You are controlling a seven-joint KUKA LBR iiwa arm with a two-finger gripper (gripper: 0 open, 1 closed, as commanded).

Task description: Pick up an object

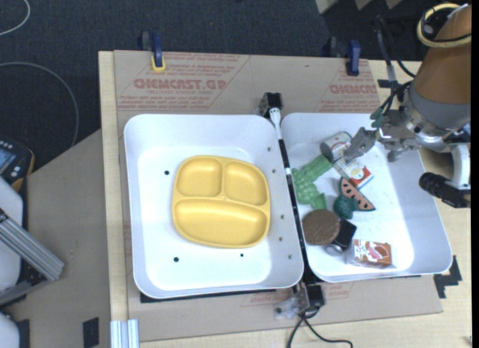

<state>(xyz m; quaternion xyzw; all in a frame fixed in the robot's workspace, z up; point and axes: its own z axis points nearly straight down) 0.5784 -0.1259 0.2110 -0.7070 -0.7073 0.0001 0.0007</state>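
While the arm reaches in from my right, I see its gripper low over the upper part of the right bin, among the clutter there. I cannot tell how the pincer stands: the metal parts blur into the objects beneath them. Nothing visibly sits pinched in it. Just left of the gripper is a small can with a red and white label, lying tilted near the bin's upper left. Below the can a green toy stretches toward the divider between the bins, and just under the gripper lies a small carton with red, white and blue print. Further down I see a watermelon slice, red with dark seeds, touching a dark green ball. Beneath those rests a brown disc, with a small black piece just beside it on its right, and a red-orange packet near the bin's lower edge. Over in the left bin, a yellow tray with three compartments lies flat near the middle, well apart from the arm. Both bins sit on a brown board held by two blue clamps at its far edge.
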